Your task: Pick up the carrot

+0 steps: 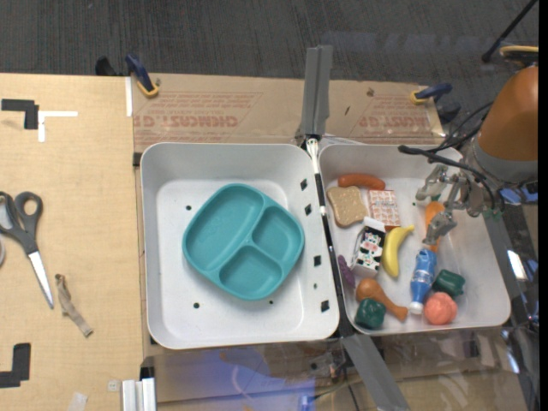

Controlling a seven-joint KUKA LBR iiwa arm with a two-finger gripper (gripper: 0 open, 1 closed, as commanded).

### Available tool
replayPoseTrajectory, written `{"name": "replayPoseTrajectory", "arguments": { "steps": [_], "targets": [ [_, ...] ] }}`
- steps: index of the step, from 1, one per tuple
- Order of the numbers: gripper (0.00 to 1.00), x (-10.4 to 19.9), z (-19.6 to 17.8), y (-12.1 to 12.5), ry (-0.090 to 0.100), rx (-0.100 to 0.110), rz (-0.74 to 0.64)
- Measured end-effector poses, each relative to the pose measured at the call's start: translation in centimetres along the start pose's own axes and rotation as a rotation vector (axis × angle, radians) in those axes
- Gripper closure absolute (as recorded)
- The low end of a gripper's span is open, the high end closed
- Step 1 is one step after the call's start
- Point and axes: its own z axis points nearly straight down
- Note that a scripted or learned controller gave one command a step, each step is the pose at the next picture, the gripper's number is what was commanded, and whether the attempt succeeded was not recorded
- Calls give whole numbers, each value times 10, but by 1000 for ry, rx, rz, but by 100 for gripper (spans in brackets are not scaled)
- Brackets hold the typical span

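The left bin (154, 255) carries a teal divided plate (244, 241) at its middle. In the right bin (492, 272), the gripper (441, 205) stands near the right wall, fingers closed on the orange carrot (434, 213). Nearby lie a banana (394, 248), a blue bottle (422, 278), bread (347, 204) and a sausage (360, 181). Scissors (26, 238) rest on the bench's left edge.

Red lettering runs upside down on the cardboard sheet (218, 110) behind both bins, too blurred to read with confidence. The small black-and-white box (369, 247) carries illegible print.
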Motion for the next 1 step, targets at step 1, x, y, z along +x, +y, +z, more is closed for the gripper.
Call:
{"name": "replayPoseTrajectory", "arguments": {
  "steps": [1],
  "targets": [
    [100, -2, -11, 2, -6, 2, -4]
  ]
}}
